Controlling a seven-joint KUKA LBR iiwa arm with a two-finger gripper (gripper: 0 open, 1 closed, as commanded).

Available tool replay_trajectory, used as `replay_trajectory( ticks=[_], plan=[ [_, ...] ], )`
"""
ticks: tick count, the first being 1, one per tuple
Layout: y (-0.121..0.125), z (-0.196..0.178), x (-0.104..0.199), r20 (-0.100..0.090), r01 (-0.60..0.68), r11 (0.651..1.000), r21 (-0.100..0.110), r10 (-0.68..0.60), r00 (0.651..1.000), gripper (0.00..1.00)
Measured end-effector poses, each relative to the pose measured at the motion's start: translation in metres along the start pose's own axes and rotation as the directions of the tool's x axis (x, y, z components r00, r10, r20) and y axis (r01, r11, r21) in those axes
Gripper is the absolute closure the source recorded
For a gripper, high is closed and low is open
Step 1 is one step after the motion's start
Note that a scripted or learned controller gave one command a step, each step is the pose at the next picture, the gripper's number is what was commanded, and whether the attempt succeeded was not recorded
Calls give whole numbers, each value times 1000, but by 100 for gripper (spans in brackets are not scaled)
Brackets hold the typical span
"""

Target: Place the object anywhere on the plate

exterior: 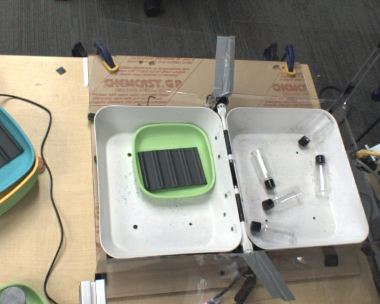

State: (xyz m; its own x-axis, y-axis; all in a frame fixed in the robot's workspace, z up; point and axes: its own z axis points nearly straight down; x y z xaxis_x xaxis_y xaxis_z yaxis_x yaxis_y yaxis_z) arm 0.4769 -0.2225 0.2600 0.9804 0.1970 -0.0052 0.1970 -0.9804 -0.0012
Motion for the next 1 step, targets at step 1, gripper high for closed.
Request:
replay_trajectory(
  ticks=[1],
  plan=[
    [-24,25,5,1,5,1000,1,-5,1000,0]
  ],
)
